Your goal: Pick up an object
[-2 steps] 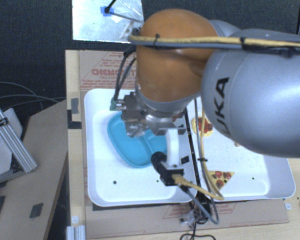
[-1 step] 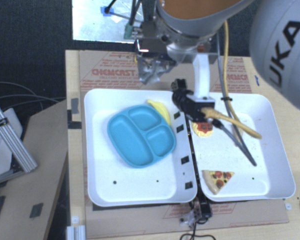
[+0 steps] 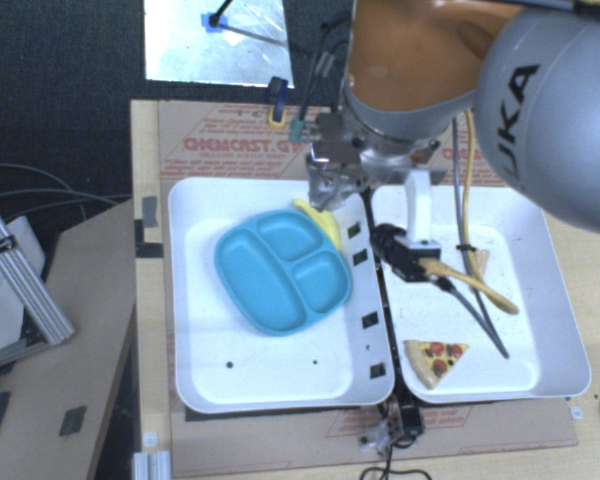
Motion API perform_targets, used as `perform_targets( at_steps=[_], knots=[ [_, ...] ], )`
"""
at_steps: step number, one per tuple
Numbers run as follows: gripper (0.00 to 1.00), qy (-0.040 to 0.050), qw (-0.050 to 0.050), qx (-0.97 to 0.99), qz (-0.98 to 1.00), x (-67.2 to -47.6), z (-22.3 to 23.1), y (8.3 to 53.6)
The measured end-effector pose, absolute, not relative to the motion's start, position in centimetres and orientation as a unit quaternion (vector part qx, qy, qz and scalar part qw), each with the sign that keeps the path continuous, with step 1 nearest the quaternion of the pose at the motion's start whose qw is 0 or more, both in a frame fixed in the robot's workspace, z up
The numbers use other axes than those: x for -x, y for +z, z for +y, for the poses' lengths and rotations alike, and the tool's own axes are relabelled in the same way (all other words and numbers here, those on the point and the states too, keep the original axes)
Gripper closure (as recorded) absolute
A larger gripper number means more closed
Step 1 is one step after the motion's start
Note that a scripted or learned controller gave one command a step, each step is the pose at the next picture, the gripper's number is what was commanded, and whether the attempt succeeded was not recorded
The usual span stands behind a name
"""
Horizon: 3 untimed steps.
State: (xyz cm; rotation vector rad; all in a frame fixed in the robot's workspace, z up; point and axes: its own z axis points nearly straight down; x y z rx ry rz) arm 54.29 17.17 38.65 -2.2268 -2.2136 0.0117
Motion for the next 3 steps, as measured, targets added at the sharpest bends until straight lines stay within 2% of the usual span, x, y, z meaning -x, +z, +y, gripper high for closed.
perform_targets(
  at_steps=[1,3],
  knots=[
    [1.0,0.0007,0.001,0.704,-0.71,-48.4,21.5,36.4],
    [1.0,-0.0026,0.0,0.704,-0.71,-48.8,21.3,38.7]
  ],
)
